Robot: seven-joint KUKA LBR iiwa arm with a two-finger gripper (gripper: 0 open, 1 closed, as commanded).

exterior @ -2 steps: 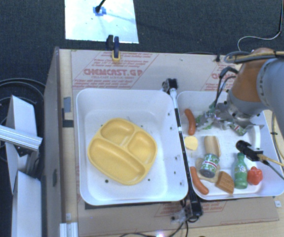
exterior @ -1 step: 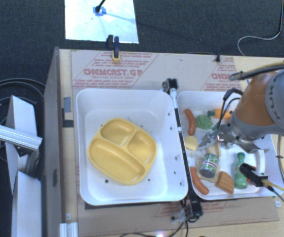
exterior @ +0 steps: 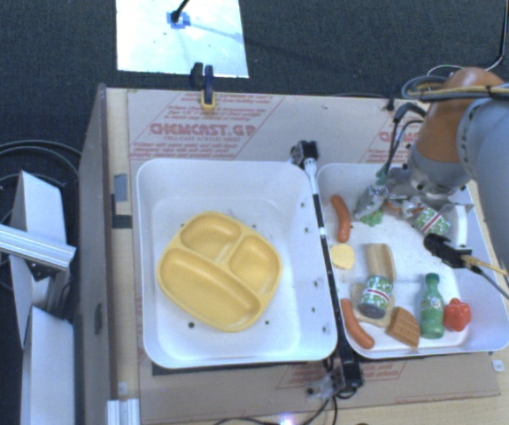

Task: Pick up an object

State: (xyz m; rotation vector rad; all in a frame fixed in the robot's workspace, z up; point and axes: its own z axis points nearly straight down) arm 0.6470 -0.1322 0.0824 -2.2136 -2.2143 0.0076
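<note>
The gripper (exterior: 380, 200) is reaching low into the right bin's (exterior: 491, 326) far corner, perhaps after the green item (exterior: 371, 216) under it. Whether its jaws are parted or closed, I cannot tell.

The arm (exterior: 493, 131) hides the claw's fingertips and runs off-frame.

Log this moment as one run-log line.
arm: over right bin | gripper: low at far end among toy food | yellow tray: left bin
</note>
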